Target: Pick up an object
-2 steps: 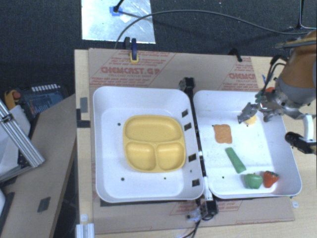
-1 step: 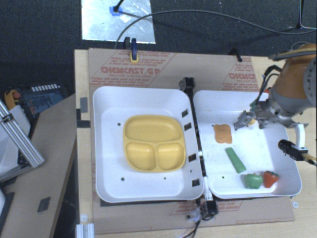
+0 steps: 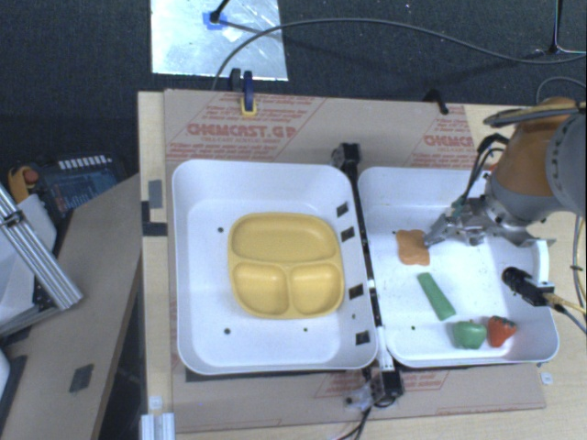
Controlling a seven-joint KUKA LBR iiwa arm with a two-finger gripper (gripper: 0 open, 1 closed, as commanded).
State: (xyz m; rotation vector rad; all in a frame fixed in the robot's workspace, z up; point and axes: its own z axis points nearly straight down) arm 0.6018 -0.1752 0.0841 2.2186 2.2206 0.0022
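The right bin [image 3: 394, 191] holds a flat orange piece [image 3: 412, 247] near its left wall. Below that lies a green stick [image 3: 437, 295], slanted. A green pepper-like toy [image 3: 468, 335] and a red-orange toy [image 3: 500, 331] sit side by side at the front right. My gripper [image 3: 442, 230] reaches in from the right, low over the bin, its tip just right of the orange piece and close to its upper edge. Nothing shows as held in it.
The left bin [image 3: 202, 200] holds a yellow divided plate [image 3: 282, 264] in its middle. A black hinge strip [image 3: 359, 255] runs between the bins. The grey arm with its orange band [image 3: 537, 159] crosses the right bin's far right side.
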